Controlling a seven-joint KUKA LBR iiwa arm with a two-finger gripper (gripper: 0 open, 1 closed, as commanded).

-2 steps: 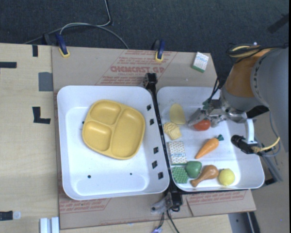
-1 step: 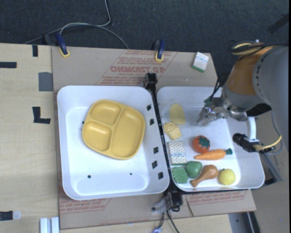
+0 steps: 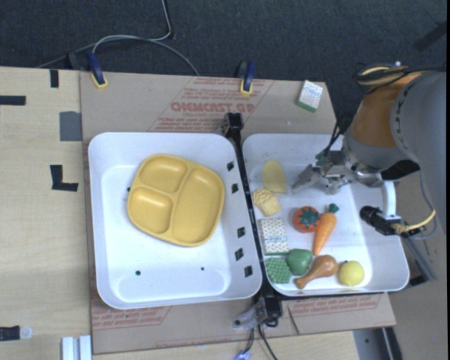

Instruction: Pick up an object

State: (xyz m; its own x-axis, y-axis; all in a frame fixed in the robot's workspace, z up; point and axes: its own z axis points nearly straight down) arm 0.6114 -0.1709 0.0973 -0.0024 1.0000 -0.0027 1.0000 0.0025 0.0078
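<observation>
Glossy yellow plastic plate (image 3: 175, 199), smooth white plastic bins (image 3: 105, 223), matt brown cardboard (image 3: 165, 100) over a pale wood-look worktop (image 3: 30, 223).

A yellow tray (image 3: 175, 199), an orange carrot (image 3: 323, 231), a red tomato (image 3: 307, 218).

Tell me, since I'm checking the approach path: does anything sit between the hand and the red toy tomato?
Nothing visible does. The hand hangs above bare white floor of the right bin, and the red toy tomato lies just below-left, with open floor between.
</observation>
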